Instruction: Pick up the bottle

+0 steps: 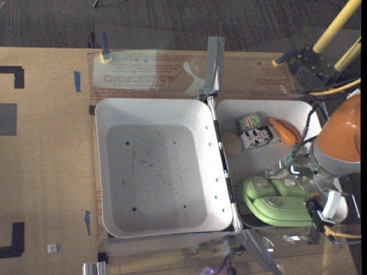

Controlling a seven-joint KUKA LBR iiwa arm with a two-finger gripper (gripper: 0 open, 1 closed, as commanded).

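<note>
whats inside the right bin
The right bin holds a large green item, an orange piece, a small green-and-white pack, a black-and-white carton and a brown lump. The arm covers its right side.

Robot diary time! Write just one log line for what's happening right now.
arm: over right bin | gripper: above green bottle | bottle: lying in bin, not lifted | nearby: orange carrot, small carton
</note>
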